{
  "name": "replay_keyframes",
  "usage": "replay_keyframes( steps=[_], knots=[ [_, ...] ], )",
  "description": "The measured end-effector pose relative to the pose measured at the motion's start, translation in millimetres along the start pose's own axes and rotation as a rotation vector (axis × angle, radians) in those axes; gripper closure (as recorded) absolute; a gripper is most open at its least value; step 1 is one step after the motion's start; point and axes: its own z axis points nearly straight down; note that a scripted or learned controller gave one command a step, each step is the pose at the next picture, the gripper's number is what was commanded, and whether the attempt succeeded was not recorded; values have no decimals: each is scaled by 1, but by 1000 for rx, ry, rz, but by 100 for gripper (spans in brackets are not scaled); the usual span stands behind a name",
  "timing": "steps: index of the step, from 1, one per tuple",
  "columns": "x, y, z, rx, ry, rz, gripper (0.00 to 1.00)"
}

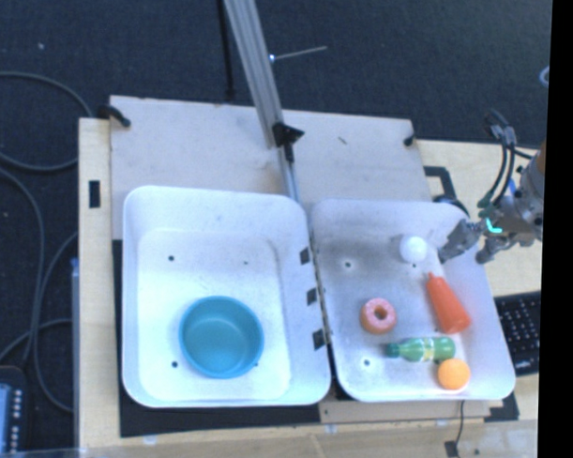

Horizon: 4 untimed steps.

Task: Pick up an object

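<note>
Although several items lay in the right bin (362,226), the orange carrot-shaped piece (446,304) was judged the likeliest target, lying nearest the gripper (474,242) at the bin's right side. It appeared to be a light, rigid plastic toy with a smooth, possibly slippery skin, not fragile. Its taper suggested a hold across the thicker lower body, fingers closing on the short axis, since the narrow upper end could squirt free. A white ball (413,247) sat just beside its upper end; a pink doughnut ring (378,315), a green bottle (420,349) and a small orange ball (453,373) lay near its lower end. The left bin (137,218) held a blue bowl (222,337). The gripper stood over the bin's upper right corner, its two fingers seen apart, with nothing between them and no contact evident with any object.
</note>
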Motion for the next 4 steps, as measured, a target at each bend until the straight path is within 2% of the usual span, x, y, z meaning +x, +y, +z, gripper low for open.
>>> replay_keyframes(
  steps=[1,3,4],
  knots=[
    [0,1,-3,-6,-1,0,0],
    [4,-11,90,-1,-3,5,0],
    [2,-3,138,-1,-3,12,0]
  ],
)
